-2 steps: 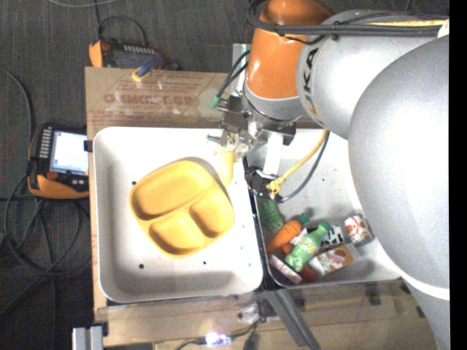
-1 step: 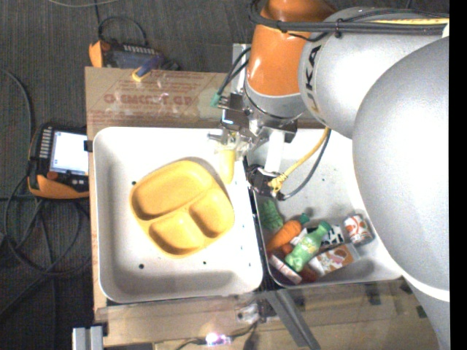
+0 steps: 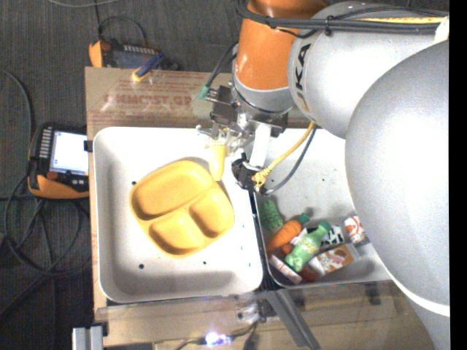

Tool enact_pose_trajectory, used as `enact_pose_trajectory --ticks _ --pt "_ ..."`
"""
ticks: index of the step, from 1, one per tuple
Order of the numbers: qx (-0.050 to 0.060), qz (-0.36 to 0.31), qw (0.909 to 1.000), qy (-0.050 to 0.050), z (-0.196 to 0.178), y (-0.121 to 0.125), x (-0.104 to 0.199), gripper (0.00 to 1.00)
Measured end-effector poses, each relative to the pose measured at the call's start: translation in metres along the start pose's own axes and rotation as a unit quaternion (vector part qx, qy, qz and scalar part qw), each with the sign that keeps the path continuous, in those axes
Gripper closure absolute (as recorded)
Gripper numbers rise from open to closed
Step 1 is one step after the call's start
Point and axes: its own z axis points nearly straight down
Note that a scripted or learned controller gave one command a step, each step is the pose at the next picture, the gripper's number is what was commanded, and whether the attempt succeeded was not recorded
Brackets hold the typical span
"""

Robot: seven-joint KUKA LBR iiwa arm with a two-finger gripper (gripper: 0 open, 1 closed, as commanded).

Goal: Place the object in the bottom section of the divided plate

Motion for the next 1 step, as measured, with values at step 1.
enact_pose_trajectory --ticks 1 --pt "0.000 0.015 0.9999 -0.001 0.0273 -0.0204 0.0165 1.00"
